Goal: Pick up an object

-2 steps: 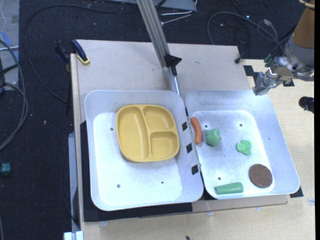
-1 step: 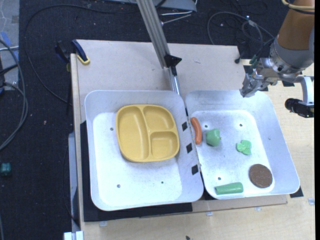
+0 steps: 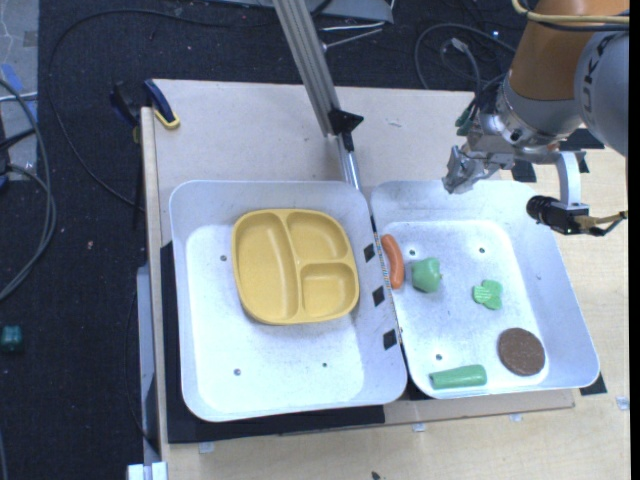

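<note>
The right bin (image 3: pixel 545 268) holds an orange sausage (image 3: pixel 393 260) along its left wall, a green chunk (image 3: pixel 427 275) beside it, a small light-green piece (image 3: pixel 488 294) further right, a brown round patty (image 3: pixel 521 351) and a green cylinder (image 3: pixel 458 376) near the front edge. My gripper (image 3: pixel 460 176) hangs above the back edge of this bin, well behind all of these things. Nothing shows between its tips.
A yellow compartment tray (image 3: pixel 295 265) lies in the left bin (image 3: pixel 200 298). A slanted metal pole (image 3: pixel 310 53) crosses the bench behind the bins. Cables lie on the dark floor to the left and behind.
</note>
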`<state>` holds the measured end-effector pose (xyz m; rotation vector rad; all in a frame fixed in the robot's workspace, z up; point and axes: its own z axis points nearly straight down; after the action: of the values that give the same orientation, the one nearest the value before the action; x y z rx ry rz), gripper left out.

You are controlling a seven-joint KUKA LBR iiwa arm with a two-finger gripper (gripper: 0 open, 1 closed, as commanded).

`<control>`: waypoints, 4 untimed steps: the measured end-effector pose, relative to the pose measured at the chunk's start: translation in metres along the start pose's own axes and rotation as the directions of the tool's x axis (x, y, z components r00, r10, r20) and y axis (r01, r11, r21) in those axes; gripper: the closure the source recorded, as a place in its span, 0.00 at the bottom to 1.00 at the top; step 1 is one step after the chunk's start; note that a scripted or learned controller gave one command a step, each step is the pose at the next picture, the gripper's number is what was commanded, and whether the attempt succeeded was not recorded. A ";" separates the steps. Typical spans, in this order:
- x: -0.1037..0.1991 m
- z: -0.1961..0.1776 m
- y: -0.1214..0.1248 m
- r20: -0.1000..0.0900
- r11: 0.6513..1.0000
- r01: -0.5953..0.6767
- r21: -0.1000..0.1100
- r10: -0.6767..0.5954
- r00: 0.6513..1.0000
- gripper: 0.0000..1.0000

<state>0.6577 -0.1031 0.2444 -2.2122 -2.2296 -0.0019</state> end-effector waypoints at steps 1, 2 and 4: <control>0.053 0.013 -0.007 -0.001 1.000 0.000 0.002 0.000 1.000 1.00; 0.100 0.007 -0.009 0.000 1.000 0.000 0.000 0.000 1.000 1.00; 0.199 0.017 -0.028 0.000 1.000 0.000 0.003 0.000 1.000 1.00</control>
<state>0.6285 0.0957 0.2275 -2.2107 -2.2285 0.0020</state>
